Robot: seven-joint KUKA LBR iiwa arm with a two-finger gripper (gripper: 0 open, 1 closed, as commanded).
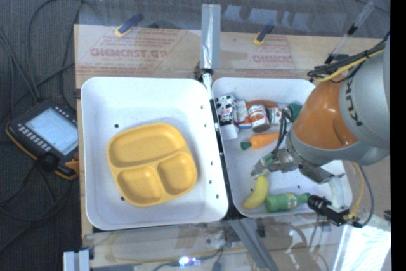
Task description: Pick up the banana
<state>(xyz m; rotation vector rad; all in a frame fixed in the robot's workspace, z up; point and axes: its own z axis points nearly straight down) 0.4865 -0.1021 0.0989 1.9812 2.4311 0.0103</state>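
Note:
A yellow banana (pixel 255 193) lies near the front edge of the right bin (pixel 236 188), with a green bottle (pixel 286 201) at its right end. My gripper (pixel 269 165) hangs just above and slightly right of the banana, below the orange band (pixel 322 120) of the arm. The arm's bulk covers the right half of that bin.
Along the right bin's back sit a black-and-white carton (pixel 224 108), small cans (pixel 255 115), and an orange carrot (pixel 260 140) with a green tip. The left bin (pixel 101 98) holds a yellow three-compartment tray (pixel 151 163). A pendant (pixel 44 133) lies left of the bench.

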